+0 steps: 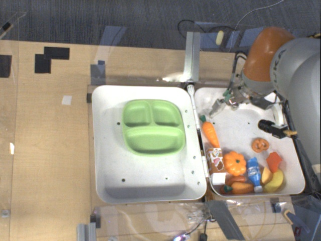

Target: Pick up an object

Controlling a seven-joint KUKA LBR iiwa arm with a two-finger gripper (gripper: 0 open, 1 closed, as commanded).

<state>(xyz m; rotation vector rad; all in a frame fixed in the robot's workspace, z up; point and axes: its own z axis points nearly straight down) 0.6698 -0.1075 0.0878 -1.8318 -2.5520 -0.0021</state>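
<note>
Two white bins sit side by side on the surface (pixel 45 149). The left bin (pixel 108 185) holds one green divided plate (pixel 152 126). The right bin (pixel 296 177) holds one carrot (pixel 209 133) by its left wall, one pumpkin (pixel 234 163), one blue bottle (pixel 254 171), one banana (pixel 275 181) and other small toys clustered along its near side. The tool (pixel 226 101) hangs over the right bin's far left corner, fingers apart, gripping nothing.

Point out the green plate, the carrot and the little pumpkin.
green plate (pixel 152 126), camera view, middle divider.
carrot (pixel 210 133), camera view, orange body.
pumpkin (pixel 234 163), camera view, top.
</note>
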